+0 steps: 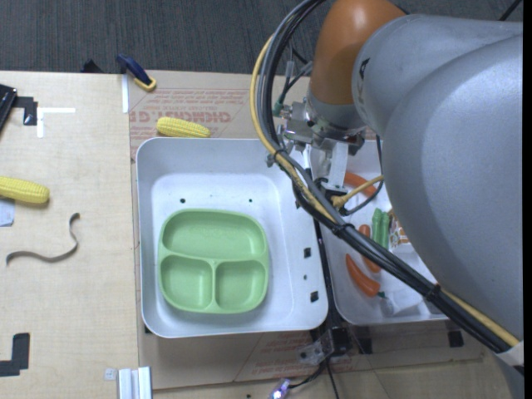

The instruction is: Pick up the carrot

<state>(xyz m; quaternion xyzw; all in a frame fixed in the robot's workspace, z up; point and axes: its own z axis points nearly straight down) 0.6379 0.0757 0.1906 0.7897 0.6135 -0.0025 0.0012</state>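
An orange, carrot-like piece [363, 276] lies in the right bin [357, 310] near its front, partly behind a black cable. A second orange piece [359, 179] peeks out farther back, just right of the gripper, and I cannot tell which of the two is the carrot. My gripper [326, 158] hangs below the orange wrist band over the right bin's back left corner, near the wall between the bins. The arm's grey body hides most of the right bin.
The left bin [283, 223] holds a green divided plate [214, 260]. A green item [381, 227] and a white scrap [406, 303] lie in the right bin. Two corn cobs [183, 127] [23, 191] rest on the bench outside the bins. Black and yellow cables [332, 210] drape across the divider.
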